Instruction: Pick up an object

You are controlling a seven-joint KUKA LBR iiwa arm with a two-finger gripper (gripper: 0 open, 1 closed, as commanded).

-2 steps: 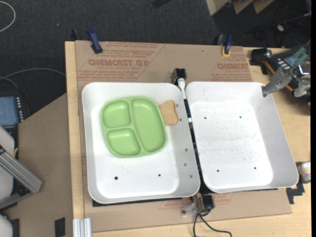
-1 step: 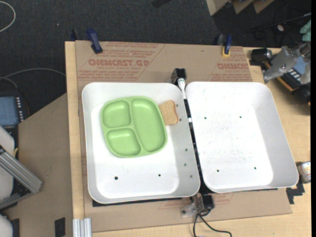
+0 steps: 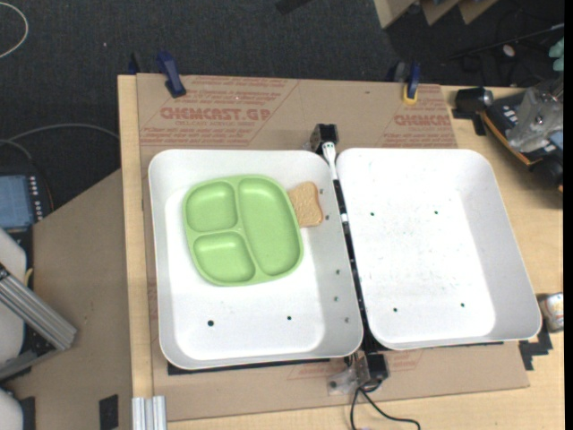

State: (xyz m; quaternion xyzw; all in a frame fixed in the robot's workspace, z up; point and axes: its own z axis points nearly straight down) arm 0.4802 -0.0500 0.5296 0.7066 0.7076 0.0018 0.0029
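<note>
Biggest thing here is the brown board under everything, with red print along its far edge: I can read "CHEMCAST" above the left bin and the same word partly cut off above the right one, while the smaller lines under it are too tiny to make out. On it sit the two white bins side by side, edges touching. The right bin has just some dark specks on its floor. The left bin holds a green plate with three compartments, lying flat in the far half. A small tan cracker-looking piece lies flat right against the plate's right rim, between the plate and the wall shared with the right bin. A blue clamp and a yellow clamp grip the board's far edge. As for the gripper, honestly can't tell whether it's apart or together, so no using it as a reference.
</note>
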